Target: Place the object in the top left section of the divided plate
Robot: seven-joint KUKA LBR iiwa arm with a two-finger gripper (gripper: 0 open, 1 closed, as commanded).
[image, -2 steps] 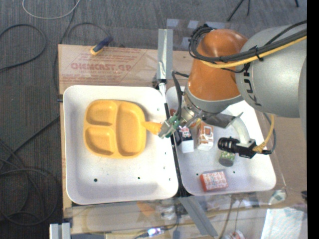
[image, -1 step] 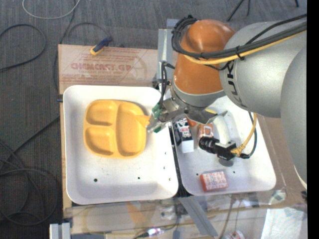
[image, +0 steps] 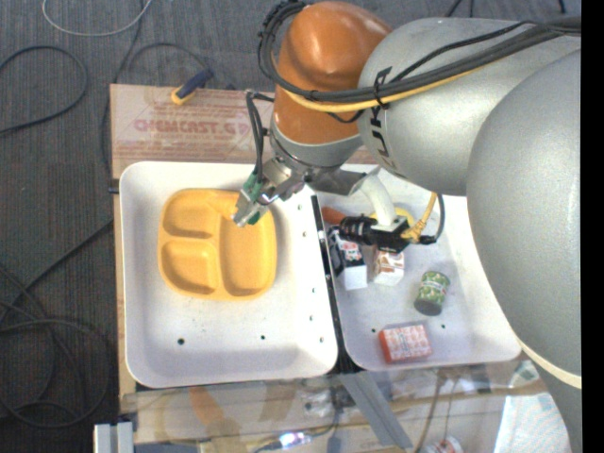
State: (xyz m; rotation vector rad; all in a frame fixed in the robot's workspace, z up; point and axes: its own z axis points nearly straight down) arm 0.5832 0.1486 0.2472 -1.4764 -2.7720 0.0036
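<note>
A KUKA arm (image: 425, 102) leans in over two white bins, its gripper (image: 251, 206) hanging low above the yellow divided plate (image: 219, 243) in the left bin (image: 151, 347). The fingertips sit at the plate's upper rim, over the ridge between its small left sections and its large right one. Something small and green shows at the fingertips, but whether it is a held object or part of the tool cannot be told, nor whether the pincer is open or closed. The plate lies toward the left bin's far edge. In the right bin (image: 472, 347), near its left wall, stand a small black-and-white carton (image: 349, 262) and a pale box (image: 387, 267), close together. A green can (image: 432, 292) sits near the bin's middle, and a red packet (image: 406, 343) lies toward its near edge.
</note>
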